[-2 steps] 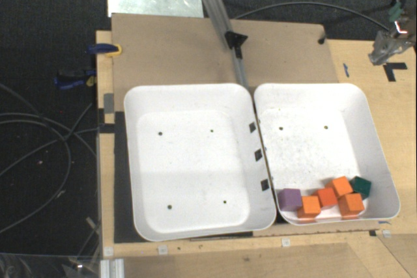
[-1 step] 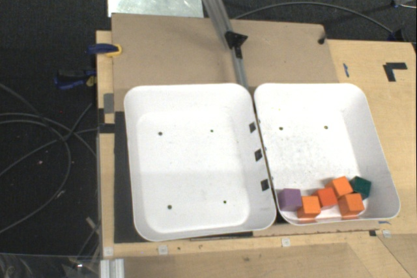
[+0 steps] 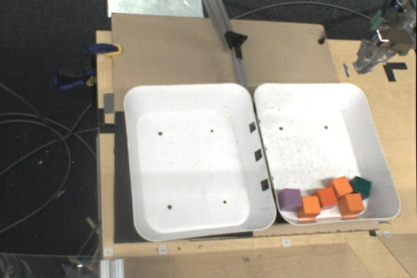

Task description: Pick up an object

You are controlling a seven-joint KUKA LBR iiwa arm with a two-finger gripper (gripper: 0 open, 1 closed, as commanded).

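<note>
Camera view: end effector (image 3: pixel 366 62) above bench; blocks (image 3: pixel 326 196) in right bin (image 3: pixel 313 140).

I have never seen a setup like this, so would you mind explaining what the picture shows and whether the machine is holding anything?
This is one camera fixed above a workbench, looking down at a slant. Two shallow white bins sit side by side. The left bin has bare white floor. The right bin has small blocks clustered in its near corner: a purple block, four orange blocks and a dark green block. At the upper right, the robot arm's end effector hangs over the bench beyond the right bin, away from the blocks. Nothing is visible between its fingers, so no block has been picked up yet.
</note>
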